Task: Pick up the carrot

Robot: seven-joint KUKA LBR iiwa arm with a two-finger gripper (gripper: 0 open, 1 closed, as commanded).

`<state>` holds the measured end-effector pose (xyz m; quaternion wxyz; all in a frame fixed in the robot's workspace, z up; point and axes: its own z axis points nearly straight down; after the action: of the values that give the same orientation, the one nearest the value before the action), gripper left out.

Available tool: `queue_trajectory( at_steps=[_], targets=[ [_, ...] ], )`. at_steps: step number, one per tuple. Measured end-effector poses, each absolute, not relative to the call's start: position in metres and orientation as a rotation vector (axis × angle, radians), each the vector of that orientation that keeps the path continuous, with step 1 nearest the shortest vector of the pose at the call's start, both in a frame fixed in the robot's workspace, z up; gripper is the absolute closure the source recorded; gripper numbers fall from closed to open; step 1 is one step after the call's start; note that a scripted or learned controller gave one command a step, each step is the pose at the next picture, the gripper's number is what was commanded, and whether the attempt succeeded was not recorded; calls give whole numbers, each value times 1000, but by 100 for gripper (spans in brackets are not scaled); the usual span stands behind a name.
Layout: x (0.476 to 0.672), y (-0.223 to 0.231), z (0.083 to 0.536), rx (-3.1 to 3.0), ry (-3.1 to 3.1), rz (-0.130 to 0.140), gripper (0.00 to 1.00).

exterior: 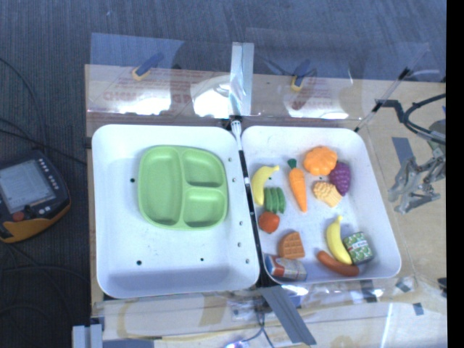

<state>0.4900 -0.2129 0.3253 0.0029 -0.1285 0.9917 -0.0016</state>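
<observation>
gripper hangs at the right edge of the frame, outside the right bin; i cannot tell its state; carrot lies in that bin's upper middle, crowded between green beans, orange pumpkin and corn; a descent could nudge a neighbour or clamp it instead of the carrot.

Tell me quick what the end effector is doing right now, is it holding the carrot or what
End effector: outside the right bin, off its right edge, holding nothing. Open or shut cannot be told. The carrot lies untouched in the right bin.
</observation>
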Motion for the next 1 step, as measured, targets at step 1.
queue_trajectory(
  at_steps=[1],
  targets=[
    [495,-223,352,-567,3086,-4,100]
  ],
)
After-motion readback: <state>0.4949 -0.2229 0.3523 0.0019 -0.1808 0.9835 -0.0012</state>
